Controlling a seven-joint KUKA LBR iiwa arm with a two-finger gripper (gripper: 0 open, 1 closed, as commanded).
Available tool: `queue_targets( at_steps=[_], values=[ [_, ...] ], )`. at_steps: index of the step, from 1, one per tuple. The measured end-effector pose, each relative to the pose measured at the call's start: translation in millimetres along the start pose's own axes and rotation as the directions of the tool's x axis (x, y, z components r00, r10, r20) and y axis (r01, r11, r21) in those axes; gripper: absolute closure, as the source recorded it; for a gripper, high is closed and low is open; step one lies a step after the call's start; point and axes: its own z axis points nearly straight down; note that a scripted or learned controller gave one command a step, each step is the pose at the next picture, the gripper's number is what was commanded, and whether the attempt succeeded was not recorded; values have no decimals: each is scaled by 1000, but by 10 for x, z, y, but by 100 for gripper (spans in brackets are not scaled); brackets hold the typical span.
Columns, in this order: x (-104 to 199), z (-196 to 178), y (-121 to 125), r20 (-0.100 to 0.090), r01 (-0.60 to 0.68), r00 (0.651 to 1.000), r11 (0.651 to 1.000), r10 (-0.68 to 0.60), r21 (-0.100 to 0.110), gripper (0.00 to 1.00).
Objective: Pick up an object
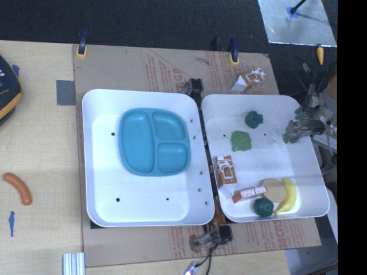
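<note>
We see the gripper (293,132) at the right bin's (309,171) three o'clock rim; its state we cannot tell. A curved yellow banana (288,196) lies at five o'clock, against a dark green ball (264,207).

Bench (40,153) carrying two white bins
A cardboard sheet (143,67) is lying under them; a sausage (18,188) is lying far left.

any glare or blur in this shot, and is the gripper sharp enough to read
Camera view: soft, even light, mild glare on the left bin floor; faint shadows under the blue tray and banana; the gripper at the right bin's edge is small and blurry.
</note>
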Motion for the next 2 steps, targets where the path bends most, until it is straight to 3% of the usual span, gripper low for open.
queue_targets(
  at_steps=[1, 2],
  values=[
    [77, -51, 852, -2, 0, 1000, 1000, 0, 0, 0],
    [1, -684, 852, -2, 0, 1000, 1000, 0, 0, 0]
  ],
)
